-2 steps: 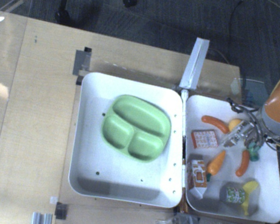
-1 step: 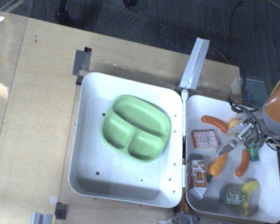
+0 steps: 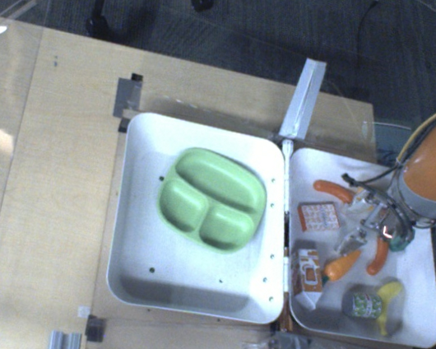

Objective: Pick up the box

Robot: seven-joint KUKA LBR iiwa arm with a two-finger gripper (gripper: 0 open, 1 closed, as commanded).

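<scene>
The gripper (image 3: 370, 224), its state unclear, hovers just right of the box (image 3: 318, 217), a light, stiff carton best pinched across its edges.

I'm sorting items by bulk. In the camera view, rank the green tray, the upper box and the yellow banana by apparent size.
Largest to smallest:
1. green tray
2. upper box
3. yellow banana
The last two look close, so their order is unsure.
</scene>
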